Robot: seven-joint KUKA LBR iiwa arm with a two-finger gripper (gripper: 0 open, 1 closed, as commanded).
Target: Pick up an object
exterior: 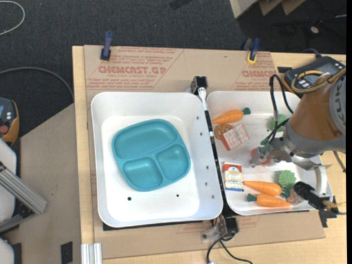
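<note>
Far up-left of the jaws: blue clamp (106, 45) on the far edge of the brown board (143, 65), which has CHEMCAST printed on it.

Well left of the jaws: left bin (102, 164), white and shallow. A teal divided plate (151, 154) lies flat in it, three compartments. We see two small dark dots on the bin floor just below the plate.

Right bin (242, 209) sits side by side with the left one, and all the pickable things are in it:
- top carrot (228, 116), up-left of the jaws, near the far wall, green end pointing right
- printed packet (234, 136), just up-left of the jaws, apart from them
- small carton (233, 176), red, white and yellow, down-left of the jaws, near the bin's left wall
- middle carrot (264, 187), just below the jaws
- bottom carrot (270, 201), below that, lying alongside the middle one and close to it

Yellow clamp (253, 51) is well above the jaws, on the board's far edge.

Gripper (262, 156) is low over the middle of the right bin. We can't tell the jaw state, as the tip is blurred. There is a reddish smudge at the tip that we can't identify, and we can't confirm anything gripped.

Down-right of the jaws: green knobbly piece (285, 179), by the middle carrot's thick end. Up-right: second green piece (278, 122), partly hidden behind the arm (316, 114), which covers the bin's right part.
</note>
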